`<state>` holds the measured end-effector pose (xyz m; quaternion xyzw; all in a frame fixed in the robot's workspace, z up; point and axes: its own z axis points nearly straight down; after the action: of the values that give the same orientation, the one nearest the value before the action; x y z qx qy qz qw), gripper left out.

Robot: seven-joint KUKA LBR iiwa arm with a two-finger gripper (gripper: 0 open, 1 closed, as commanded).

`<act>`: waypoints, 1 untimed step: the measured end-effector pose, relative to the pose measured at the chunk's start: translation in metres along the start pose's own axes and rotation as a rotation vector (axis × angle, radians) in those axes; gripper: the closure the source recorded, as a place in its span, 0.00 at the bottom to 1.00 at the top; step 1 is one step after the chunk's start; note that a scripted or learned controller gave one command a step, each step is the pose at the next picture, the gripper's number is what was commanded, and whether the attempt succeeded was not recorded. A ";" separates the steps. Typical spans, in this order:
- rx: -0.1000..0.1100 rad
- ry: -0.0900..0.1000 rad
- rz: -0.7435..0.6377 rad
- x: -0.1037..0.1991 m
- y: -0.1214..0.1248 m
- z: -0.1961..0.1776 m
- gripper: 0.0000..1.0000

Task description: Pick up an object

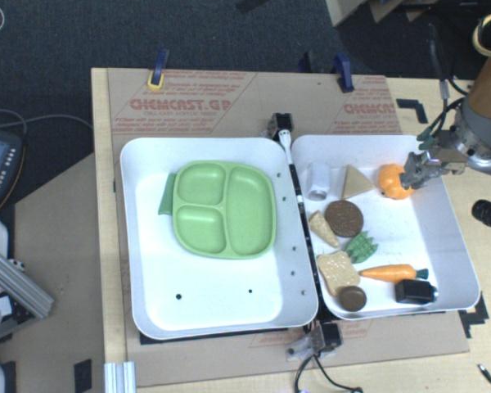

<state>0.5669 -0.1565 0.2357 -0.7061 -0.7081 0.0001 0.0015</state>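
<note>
At inspection the gripper stood low in the right bin at the approach step, finger state impossible to tell, an orange fruit touching its fingertips' left side; the next move required closing squarely on it.

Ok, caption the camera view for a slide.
Arm's gripper beside an orange toy in the right bin; green divided plate in the left bin.

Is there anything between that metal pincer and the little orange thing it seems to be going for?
Nothing visible. The pincer sits right beside the orange object in the right bin, with no other item between them.
</note>
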 end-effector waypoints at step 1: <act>0.002 0.001 -0.001 0.042 -0.029 0.014 1.00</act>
<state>0.5378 -0.1143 0.2218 -0.7059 -0.7083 0.0004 0.0026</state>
